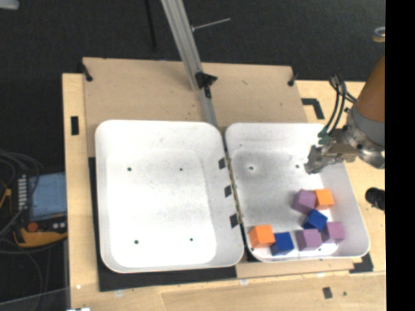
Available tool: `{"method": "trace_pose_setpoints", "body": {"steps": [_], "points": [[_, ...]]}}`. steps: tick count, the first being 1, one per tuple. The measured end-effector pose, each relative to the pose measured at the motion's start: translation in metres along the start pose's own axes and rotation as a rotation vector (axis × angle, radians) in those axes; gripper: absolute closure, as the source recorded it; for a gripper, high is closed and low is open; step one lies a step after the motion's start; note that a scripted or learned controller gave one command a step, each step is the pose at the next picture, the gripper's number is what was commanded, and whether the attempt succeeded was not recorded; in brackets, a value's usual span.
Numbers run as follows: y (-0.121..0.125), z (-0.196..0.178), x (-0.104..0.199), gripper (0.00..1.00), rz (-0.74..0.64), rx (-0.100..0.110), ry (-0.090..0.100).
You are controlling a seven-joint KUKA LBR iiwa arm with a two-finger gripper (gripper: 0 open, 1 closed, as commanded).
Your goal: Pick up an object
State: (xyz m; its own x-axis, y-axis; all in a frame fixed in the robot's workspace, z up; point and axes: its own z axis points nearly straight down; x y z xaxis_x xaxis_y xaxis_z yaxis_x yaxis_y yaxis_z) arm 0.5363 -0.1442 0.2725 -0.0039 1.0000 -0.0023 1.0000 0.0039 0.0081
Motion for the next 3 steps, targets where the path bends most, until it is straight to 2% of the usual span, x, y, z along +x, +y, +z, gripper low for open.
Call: {"method": "trace_pose_setpoints", "body": {"steps": [1,3], "points": [[0.001,-0.023,-0.001,1.00,-0.001,0.004,0.001],[0.018,-0.021,0.094,1.00,-0.001,0.008,0.002]]}}
